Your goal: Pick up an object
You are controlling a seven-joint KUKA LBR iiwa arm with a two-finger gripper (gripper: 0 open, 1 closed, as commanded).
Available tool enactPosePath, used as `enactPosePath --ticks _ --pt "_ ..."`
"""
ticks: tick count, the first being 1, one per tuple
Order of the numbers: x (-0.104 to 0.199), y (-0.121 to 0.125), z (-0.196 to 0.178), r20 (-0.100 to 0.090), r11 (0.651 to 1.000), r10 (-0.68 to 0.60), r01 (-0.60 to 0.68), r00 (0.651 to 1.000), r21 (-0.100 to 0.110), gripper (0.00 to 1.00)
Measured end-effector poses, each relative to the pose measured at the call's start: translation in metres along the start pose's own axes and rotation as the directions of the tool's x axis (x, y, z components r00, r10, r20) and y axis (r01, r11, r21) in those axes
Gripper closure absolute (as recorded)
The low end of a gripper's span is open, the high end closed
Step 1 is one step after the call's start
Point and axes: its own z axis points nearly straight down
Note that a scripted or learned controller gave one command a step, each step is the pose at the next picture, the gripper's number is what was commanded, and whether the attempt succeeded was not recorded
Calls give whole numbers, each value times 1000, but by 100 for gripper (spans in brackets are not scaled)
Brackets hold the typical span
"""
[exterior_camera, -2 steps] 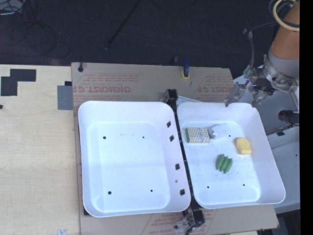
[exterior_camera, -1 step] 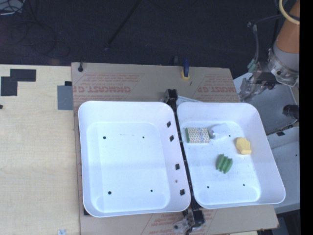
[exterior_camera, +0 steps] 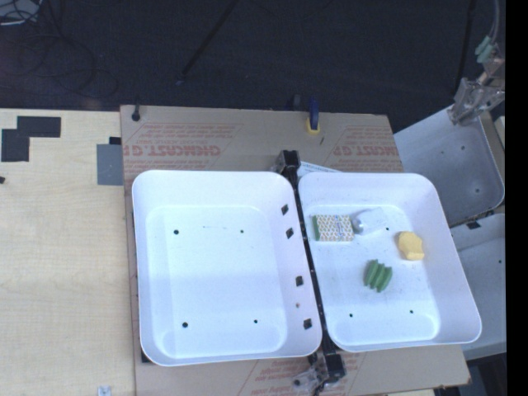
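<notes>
The right bin (exterior_camera: 445, 221) holds several small objects. A green ridged piece (exterior_camera: 378, 275) lies near its middle. A yellow lump (exterior_camera: 411, 246) rests toward the right wall. A small block with a green and white speckled pattern (exterior_camera: 333, 228) lies at the upper left, and a pale grey rounded item (exterior_camera: 361, 221) sits just to its right, close to or touching it. All of them lie apart from the bin walls.
The left bin (exterior_camera: 144, 262) stands beside the right one, and black clips (exterior_camera: 299, 280) run along the shared rim. Both bins rest on a brown board (exterior_camera: 206, 143). A grey metal plate (exterior_camera: 450, 159) and a metal bracket with cables (exterior_camera: 477, 97) are at the upper right.
</notes>
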Motion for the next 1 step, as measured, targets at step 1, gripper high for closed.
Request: enactPosePath --ticks 1 --pt "-30 -5 136 -7 1000 7 -7 1000 27 100"
